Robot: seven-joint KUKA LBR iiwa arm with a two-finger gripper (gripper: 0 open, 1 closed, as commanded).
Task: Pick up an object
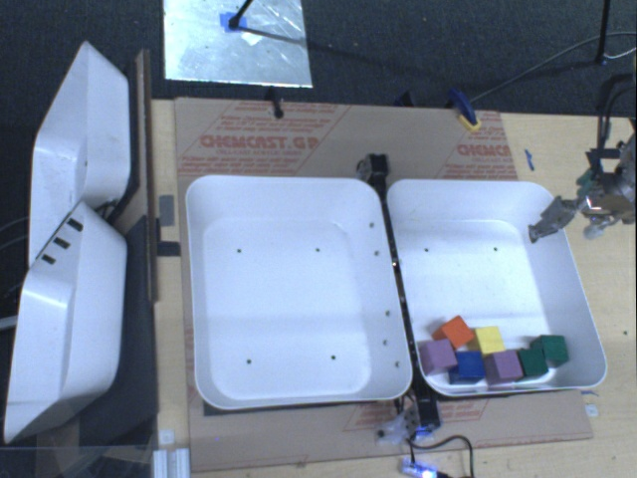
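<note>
I hang at the right side of a tan wooden bench (587, 132) that stands on dark, speckled carpet (398, 28). A brown cardboard sheet (259, 142) with red lettering lies flat on the bench, away to my left, and both bins sit on it. Beyond it, on the carpet, lies a square metal plate (236, 28), dull silver and scuffed. A blue clamp (463, 108) grips the bench edge, up and to my left. Far off to my left, past both bins, two smooth white moulded shells (75, 227) lean one above the other.

My gripper (562, 217) is grey metal and hovers over the right rim of the right bin (577, 287), at its far end. Whether it is open or closed I cannot tell from here; nothing shows in it.

Both bins are shallow, white, glossy plastic with rounded corners and small dark dots in the floor. The left bin (199, 297) lies well apart from me, touching the right bin along a black seam, with a black clip (375, 164) at the far end of it.

The blocks (488, 352) are well below me, huddled in the near end of the right bin: small matte cubes, touching one another. An orange block (457, 331) and a yellow block (489, 340) sit at the back of the cluster; two purple, a blue and two green crowd the near wall.
</note>
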